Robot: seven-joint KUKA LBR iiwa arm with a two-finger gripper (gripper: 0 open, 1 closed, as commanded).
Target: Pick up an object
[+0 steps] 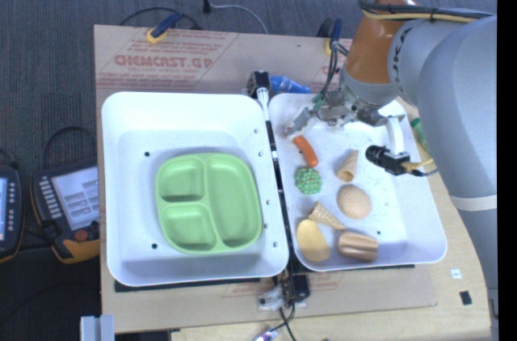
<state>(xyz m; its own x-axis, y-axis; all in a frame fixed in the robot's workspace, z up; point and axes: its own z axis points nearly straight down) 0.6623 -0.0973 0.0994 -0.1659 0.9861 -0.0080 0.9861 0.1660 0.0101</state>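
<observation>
Arm (380,48): grey with an orange band, reaching in from the right over the far end of the right bin.
Gripper (305,119): low over the far left corner of the right bin (404,228), close to the wall between the two bins.
Gripper state: cannot be told as open or closed from this angle; nothing is seen held in it.
Orange carrot-shaped piece (304,150): lies flat on the floor of the right bin, just nearer the camera than the gripper and near the dividing wall.
Carrot axis: the long axis runs on a slant, far-left to near-right. The far end points up toward the gripper and the near end points toward the green ball. Which end is the tip is too small to tell.
Contact: a narrow strip of white floor seems to separate carrot and gripper, but this is not certain.
Green bumpy ball (307,180): just beside the carrot's near end.
Upper cone (347,166): tan, right of the carrot and apart from it, lying on a slant.
Tan egg-shaped piece (354,202): near the middle of the bin.
Lower cone (325,215): between the egg-shaped piece and the yellow piece.
Yellow rounded piece (313,241): at the near left of the bin.
Brown cylinder (357,246): just right of the yellow piece, lying on its side, long axis left to right.
Left bin (129,137): holds a green divided tray (210,202) with three compartments.
</observation>
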